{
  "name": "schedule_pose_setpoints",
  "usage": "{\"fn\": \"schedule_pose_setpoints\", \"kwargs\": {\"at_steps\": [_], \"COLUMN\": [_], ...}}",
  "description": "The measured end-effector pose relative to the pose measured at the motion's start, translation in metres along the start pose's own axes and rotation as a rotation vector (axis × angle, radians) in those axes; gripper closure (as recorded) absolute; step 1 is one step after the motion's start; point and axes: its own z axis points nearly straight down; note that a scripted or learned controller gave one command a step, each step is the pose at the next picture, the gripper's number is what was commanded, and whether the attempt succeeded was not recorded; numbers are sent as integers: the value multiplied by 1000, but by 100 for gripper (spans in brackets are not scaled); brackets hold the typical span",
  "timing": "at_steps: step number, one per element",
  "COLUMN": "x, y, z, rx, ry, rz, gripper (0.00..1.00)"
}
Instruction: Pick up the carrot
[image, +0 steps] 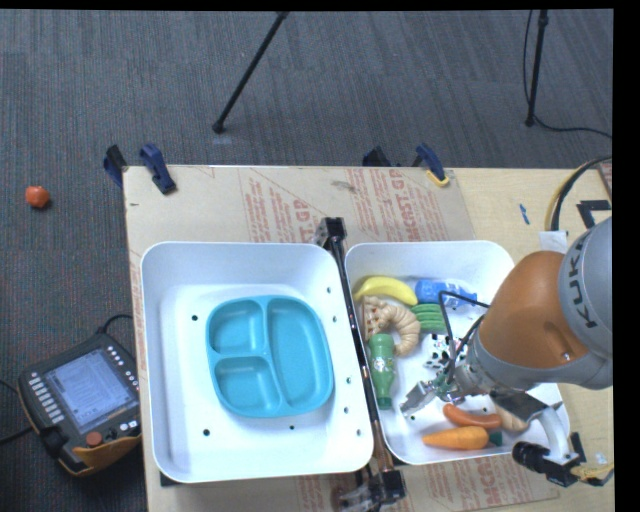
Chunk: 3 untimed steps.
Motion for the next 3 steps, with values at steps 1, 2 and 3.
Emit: {"fn": "schedule_pose_setpoints", "kwargs": {"at_steps": [1,2,3], "x": [14,-48,-15], "y": [4,141,67], "z": [0,-8,-1], "rx": [0,-4,-1], "ry": [0,-5,-2], "rz": [-229,-586,-715], "gripper": [0,0,0]}}
